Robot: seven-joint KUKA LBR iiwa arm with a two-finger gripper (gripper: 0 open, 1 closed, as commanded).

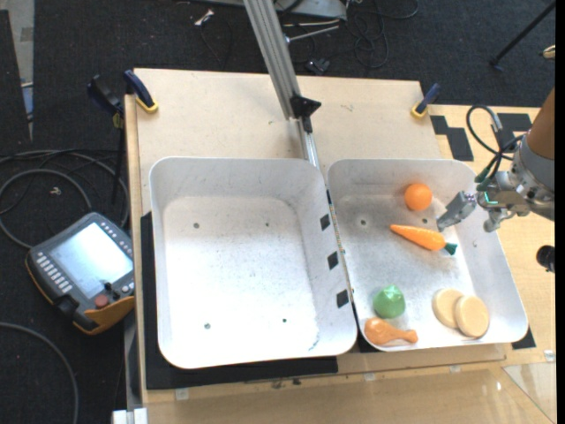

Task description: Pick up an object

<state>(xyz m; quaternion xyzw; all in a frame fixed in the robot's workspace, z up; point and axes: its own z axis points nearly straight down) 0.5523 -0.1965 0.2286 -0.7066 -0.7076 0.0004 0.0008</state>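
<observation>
The right bin (494, 263) holds several toy foods: an orange ball (418, 196), a carrot (422, 237) with a green tip, a green round fruit (388, 302), an orange chicken-leg shape (389, 332) and a tan bread piece (462, 312). My gripper (475, 212) hangs over the bin's right side, just right of the carrot and the orange ball. Its two fingers stand apart, one (455, 210) near the carrot's tip, with nothing between them.
The left bin (177, 193) lies beside the right one. A slanted metal pole (278, 56) rises behind the bins. A teach pendant (84, 272) sits on the floor at left. Clamps (141, 91) mark the bench's back corners.
</observation>
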